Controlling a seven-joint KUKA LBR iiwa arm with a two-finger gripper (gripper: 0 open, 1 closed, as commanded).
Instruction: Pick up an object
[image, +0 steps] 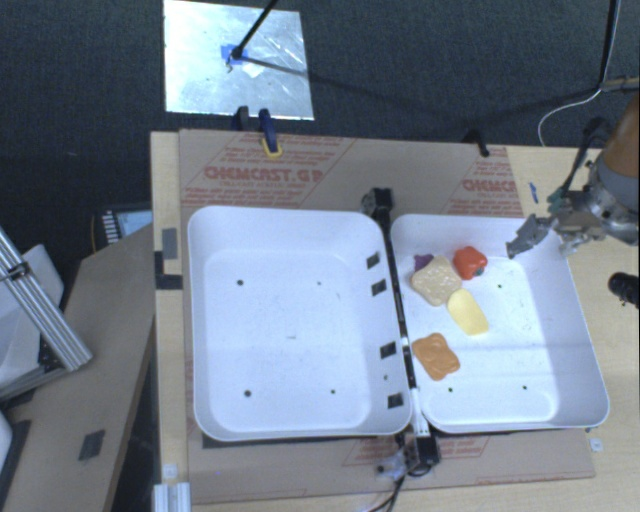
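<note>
Right bin (560, 330) with a red piece (470, 262), beige waffle-shaped piece (437, 282), pale yellow oval (467, 313) and orange piece (436, 355). Gripper (545, 232) above the far right rim; finger state indeterminate.

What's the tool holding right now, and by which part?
Nothing is visibly held. The tool sits over the right bin's upper right rim, apart from the red piece and the other objects.
</note>
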